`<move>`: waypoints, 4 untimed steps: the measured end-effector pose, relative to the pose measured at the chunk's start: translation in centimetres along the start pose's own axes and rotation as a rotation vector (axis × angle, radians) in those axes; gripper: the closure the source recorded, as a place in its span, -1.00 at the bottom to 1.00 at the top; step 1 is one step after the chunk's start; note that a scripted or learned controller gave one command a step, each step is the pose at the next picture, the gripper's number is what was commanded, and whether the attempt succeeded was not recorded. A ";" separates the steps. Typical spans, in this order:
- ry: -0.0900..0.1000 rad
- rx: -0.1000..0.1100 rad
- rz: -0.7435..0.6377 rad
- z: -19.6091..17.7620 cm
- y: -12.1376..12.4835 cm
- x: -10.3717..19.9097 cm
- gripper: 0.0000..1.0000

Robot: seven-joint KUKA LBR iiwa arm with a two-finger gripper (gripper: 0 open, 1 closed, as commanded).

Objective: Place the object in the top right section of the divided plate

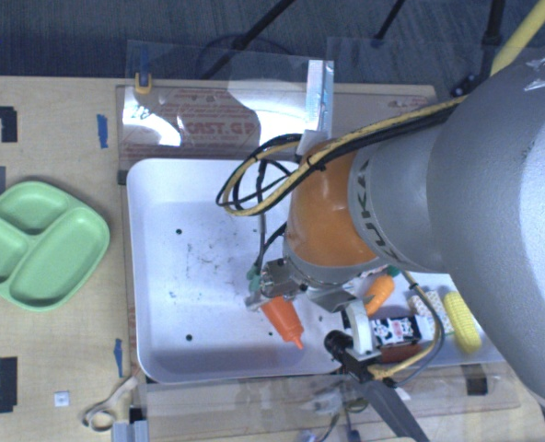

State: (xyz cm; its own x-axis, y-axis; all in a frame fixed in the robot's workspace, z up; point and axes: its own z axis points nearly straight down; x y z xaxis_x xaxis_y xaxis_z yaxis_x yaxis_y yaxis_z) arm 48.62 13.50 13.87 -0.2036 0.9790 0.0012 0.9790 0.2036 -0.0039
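We see the tool (pixel 274 288) low inside the shallow white plastic bin (pixel 190 247), jaws closed around the top of an orange plastic carrot (pixel 284 321) (its tip slants free below). The green three-section divided plate (pixel 39 243) waits on the tabletop, left of the bin, so a carry across follows.

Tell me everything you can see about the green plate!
The green divided plate looks like smooth plastic, with rounded corners and a raised rim. It has three sections: two smaller ones and one long bigger one. It lies flat on the wooden bench, left of the white bin, turned at an angle. Nothing lies in it or touches it.
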 end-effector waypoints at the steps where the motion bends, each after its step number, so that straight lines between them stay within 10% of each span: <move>1: -0.001 -0.003 -0.185 -7.2 1.6 7.6 1.00; 2: -0.001 -0.004 -0.185 -8.1 1.6 7.6 1.00; 3: -0.001 0.000 0.083 3.1 1.5 8.0 1.00; 4: -0.002 -0.002 0.325 -10.3 0.9 8.5 1.00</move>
State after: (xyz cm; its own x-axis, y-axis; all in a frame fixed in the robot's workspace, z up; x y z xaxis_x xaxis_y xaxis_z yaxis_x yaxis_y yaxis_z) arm 47.87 21.98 24.13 0.1198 0.9928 -0.0016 0.9928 -0.1198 -0.0020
